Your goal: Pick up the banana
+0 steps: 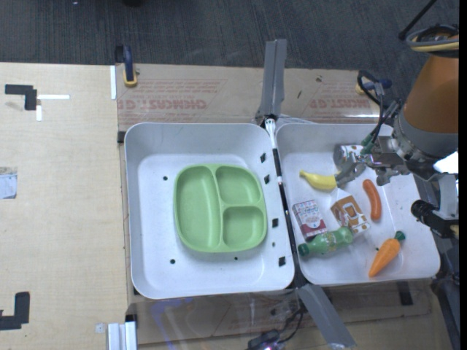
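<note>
The yellow banana lies in the right bin, near its left wall, with its right end pointing toward the arm. My gripper reaches in from the right and hangs right at that end of the banana. Whether it touches the fruit is unclear from this angle. The banana's left and middle parts lie in plain sight on the bin floor.
Just below the gripper are a red sausage, a brown packet, a red-and-white carton, a green bottle and a carrot. A green divided plate sits in the left bin.
</note>
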You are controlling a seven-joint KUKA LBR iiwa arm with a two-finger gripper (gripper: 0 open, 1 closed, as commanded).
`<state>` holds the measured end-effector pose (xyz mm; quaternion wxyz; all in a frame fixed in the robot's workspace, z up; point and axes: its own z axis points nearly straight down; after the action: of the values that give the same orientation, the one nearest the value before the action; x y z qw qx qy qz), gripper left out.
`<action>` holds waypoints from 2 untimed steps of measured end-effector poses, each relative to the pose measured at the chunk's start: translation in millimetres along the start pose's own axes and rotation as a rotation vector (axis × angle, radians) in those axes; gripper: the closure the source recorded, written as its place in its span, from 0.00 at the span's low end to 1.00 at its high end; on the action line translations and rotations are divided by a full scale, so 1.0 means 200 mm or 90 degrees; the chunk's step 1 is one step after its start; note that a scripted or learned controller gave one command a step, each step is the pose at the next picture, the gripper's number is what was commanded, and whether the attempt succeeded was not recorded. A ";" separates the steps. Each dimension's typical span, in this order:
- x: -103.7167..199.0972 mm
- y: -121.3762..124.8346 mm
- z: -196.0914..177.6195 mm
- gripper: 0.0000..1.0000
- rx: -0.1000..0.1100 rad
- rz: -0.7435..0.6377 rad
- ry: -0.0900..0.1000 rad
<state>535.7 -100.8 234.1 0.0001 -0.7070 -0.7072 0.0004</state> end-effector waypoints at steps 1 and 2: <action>0.03 0.32 0.24 0.00 -0.001 -0.092 0.000; -0.03 0.39 0.67 0.00 -0.010 -0.084 -0.005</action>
<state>613.6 -107.4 99.2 -0.0083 -0.6588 -0.7522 -0.0027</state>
